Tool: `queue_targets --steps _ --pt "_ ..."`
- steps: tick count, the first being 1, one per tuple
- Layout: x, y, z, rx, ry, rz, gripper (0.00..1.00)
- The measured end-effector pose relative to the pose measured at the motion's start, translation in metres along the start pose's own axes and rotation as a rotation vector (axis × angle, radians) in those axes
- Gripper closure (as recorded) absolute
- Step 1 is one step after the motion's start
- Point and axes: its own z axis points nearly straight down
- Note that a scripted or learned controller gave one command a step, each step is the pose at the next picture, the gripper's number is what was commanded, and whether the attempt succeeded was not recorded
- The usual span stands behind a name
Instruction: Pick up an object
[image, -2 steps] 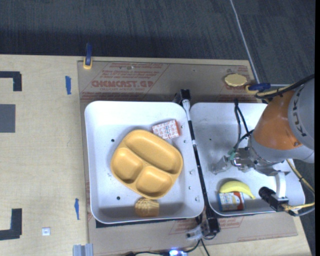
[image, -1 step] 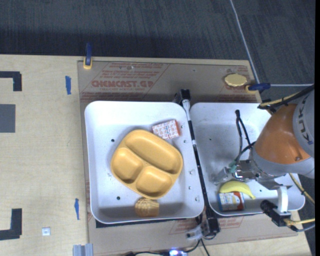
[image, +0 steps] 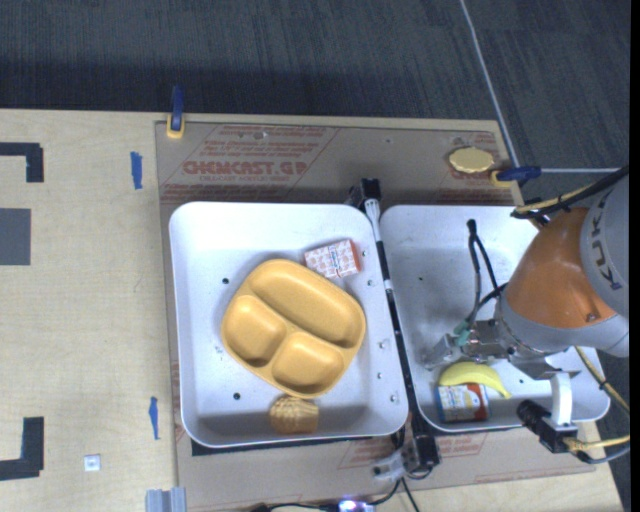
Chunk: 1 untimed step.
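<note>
Just below the tool (image: 462, 340) — banana (image: 474, 376), red can (image: 462, 402).

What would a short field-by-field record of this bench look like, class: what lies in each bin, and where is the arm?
left bin: yellow three-compartment plastic tray; small red-and-white carton touching the tray's far edge; round tan ridged object at its near edge
right bin: yellow banana; red-labelled can lying beside it
arm: over right bin, above the banana
claw: state unclear
</note>
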Motion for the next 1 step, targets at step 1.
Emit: queue_targets --steps 1 --pt "0.0001 0.0000 0.0001 0.000 0.000 0.000 0.00"
